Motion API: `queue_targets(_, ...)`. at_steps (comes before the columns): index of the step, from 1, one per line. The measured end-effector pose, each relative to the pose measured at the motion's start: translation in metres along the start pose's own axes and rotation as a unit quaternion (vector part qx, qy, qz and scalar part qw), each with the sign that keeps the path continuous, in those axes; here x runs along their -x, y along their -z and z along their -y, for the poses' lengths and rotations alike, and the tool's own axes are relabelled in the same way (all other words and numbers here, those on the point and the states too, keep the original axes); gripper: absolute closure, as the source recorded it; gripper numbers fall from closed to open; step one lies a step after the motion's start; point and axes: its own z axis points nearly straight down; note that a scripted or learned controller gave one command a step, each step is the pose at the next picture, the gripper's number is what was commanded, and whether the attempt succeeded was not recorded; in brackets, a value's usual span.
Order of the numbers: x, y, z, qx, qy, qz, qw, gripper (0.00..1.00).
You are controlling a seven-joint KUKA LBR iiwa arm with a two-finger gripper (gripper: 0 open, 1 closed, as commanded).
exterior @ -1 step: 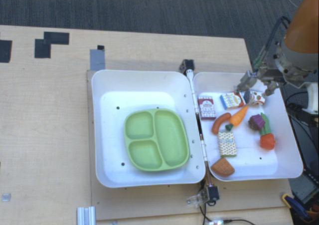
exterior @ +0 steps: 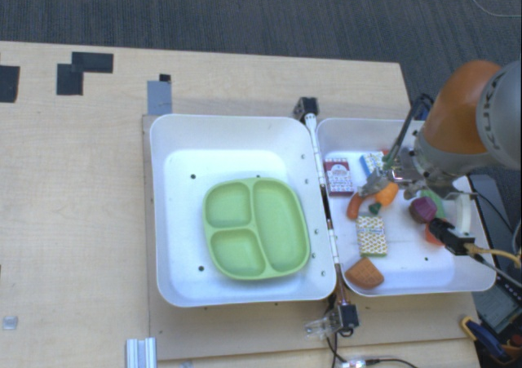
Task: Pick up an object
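The right bin point(exterior: 408, 277) holds several small items: a red box point(exterior: 337, 176), an orange carrot-like piece point(exterior: 354, 206), a patterned pale box point(exterior: 372, 236), a brown bun-like piece point(exterior: 364, 275) and a purple item point(exterior: 422, 210). My gripper point(exterior: 379, 188) hangs low over the middle of this bin, just right of the red box. A small orange object point(exterior: 389, 192) lies right at its tip, and whether it is touched or gripped is unclear. The grey arm with its orange band point(exterior: 458, 117) covers the bin's far right part.
The left bin point(exterior: 175, 195) holds a green three-compartment plate point(exterior: 256, 228). A reddish piece point(exterior: 433, 233) and a bluish item point(exterior: 372, 164) also lie in the right bin. Cables point(exterior: 489, 252) run along its right rim. A metal latch point(exterior: 307, 107) sits between the bins.
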Motion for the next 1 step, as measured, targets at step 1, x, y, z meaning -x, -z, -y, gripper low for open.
queue_targets(1, -0.0008, 0.0111, -0.0015, 0.002, 0.001, 0.0, 1.0, 1.0)
